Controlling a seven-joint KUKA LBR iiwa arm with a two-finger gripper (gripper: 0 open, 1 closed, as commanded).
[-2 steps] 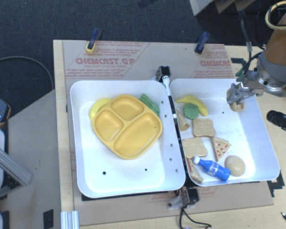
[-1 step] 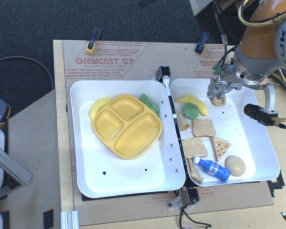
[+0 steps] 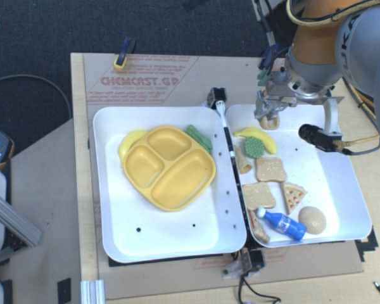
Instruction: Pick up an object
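The two-finger gripper hangs over the far corner of the right white plastic bin, close to the divider between the bins. From this slant I cannot tell whether it is spread or pressed together. Directly beneath its tip, touching or nearly so, lies a small round tan food piece; whether it is gripped cannot be told either.

Just beyond that piece, toward the camera from the gripper, lies a yellow toy banana with a green bumpy toy vegetable resting against it. A little further on, off to the gripper's divider side, is a small tan wedge, and beside it a square tan toy bread slice. Further still come a second bread slice and a triangular orange-brown waffle-patterned piece.

Farthest from the gripper in this bin are a round beige toy bun, a blue plastic bottle with a white cap lying on its side, and a thin tan slice beside the bottle, near the divider.

Across the divider, well apart from the gripper, the left white bin holds a yellow three-compartment plastic plate, with a green elongated toy at the plate's gripper-side edge and a yellow rounded item poking out from its far side.
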